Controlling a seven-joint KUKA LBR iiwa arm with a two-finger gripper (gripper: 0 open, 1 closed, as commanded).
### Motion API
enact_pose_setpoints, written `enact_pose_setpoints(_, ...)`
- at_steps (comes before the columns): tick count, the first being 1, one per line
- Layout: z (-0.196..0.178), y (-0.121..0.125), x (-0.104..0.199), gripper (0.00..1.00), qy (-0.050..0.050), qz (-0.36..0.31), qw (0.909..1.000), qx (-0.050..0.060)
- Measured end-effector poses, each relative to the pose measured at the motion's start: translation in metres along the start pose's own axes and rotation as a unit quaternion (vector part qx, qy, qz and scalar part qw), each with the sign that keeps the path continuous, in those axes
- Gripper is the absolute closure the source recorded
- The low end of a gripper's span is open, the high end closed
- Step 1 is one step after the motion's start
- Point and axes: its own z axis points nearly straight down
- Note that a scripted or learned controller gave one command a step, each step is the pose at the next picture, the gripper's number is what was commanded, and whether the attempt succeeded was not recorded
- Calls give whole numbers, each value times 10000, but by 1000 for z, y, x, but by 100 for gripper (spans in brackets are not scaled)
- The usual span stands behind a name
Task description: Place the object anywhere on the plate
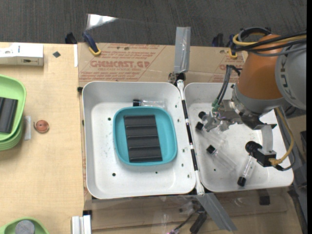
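Clear plastic tubes with black caps are lying in the right bin: one near its front edge, another (harder to make out) towards the middle, and a third just beside the gripper. The gripper is hanging low over the right bin's rear left part, reaching in from the orange-banded arm; whether it is clenched or released I cannot tell. Over in the left bin, a teal plate is sitting with a dark ribbed block resting on it. Beyond the plate, one more capped tube is lying by the bin's back wall.
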Motion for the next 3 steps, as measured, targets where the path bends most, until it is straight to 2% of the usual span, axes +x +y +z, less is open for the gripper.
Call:
enact_pose_setpoints(1, 0, -24, 50, 100, -3, -250, 9997, -1)
enact_pose_setpoints(2, 0, -24, 50, 0, -2, -246, 9997, -1)
enact_pose_setpoints(3, 0, 20, 24, 0, -6, -172, 9999, -3)
